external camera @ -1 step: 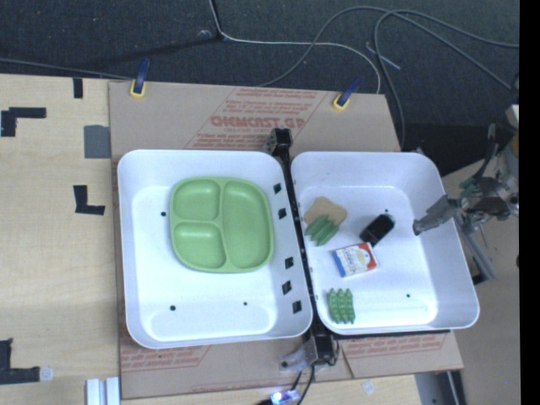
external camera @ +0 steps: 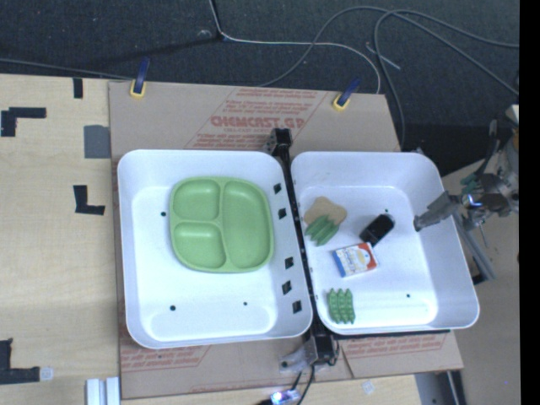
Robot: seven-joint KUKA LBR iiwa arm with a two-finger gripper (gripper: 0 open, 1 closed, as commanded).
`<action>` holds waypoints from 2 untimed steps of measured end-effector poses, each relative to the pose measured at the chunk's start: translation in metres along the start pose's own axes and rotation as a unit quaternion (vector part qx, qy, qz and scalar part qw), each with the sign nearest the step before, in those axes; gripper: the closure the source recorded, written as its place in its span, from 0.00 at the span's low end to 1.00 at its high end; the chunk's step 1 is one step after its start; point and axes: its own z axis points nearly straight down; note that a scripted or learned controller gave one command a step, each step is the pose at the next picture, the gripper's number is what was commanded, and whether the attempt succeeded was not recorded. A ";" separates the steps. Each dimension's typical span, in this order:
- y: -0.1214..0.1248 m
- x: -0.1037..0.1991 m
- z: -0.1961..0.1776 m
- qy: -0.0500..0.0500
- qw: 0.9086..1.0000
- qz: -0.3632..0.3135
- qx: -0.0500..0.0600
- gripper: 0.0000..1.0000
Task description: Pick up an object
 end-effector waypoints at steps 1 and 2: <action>-0.006 -0.004 0.060 0.000 1.000 0.000 0.002 0.00; -0.004 -0.006 0.104 0.000 1.000 0.000 0.002 0.00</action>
